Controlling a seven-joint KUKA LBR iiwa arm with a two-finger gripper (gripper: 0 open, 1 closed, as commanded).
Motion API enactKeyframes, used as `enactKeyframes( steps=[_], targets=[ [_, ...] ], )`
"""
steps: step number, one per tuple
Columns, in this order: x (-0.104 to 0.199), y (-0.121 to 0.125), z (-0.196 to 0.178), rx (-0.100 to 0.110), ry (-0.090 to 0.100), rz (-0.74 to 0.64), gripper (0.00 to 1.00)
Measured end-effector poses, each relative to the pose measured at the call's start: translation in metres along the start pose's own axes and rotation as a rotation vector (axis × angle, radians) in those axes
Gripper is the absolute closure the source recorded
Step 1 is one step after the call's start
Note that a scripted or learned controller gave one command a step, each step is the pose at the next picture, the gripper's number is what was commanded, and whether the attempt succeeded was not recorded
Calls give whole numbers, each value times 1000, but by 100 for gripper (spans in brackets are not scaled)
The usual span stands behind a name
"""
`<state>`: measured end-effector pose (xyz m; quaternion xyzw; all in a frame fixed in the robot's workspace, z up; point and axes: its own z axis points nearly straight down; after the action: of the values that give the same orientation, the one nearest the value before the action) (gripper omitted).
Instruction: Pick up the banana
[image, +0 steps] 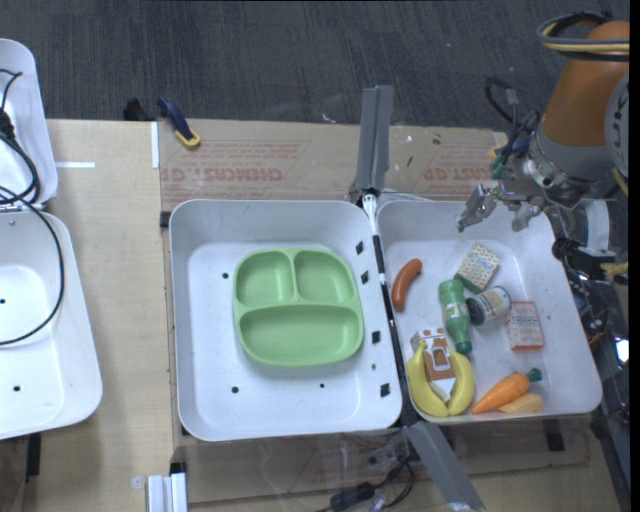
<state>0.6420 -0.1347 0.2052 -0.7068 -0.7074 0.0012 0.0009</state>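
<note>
The gripper (502, 205) hangs with its jaws spread, grasping nothing. The banana (440, 393) lies well below them, toward the bin's near-left corner.

Banana (440, 392): yellow, curved, lying flat on the floor of the right bin (575, 345), at its front-left corner, close against the left wall and near the front rim. It bends into a U or hook shape, both ends pointing up-frame, the bottom of the curve toward the front edge. A small carton (435, 353) lies across its upper part, covering the middle between the two arms, so it could be two bananas side by side, can't tell for sure. An orange carrot (502, 391) lies just beside it to the right. Not lifted, resting in the bin.
</note>
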Motion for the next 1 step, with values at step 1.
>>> enactKeyframes(
  steps=[1],
  targets=[
    [10,-55,115,0,0,310,0]
  ],
)
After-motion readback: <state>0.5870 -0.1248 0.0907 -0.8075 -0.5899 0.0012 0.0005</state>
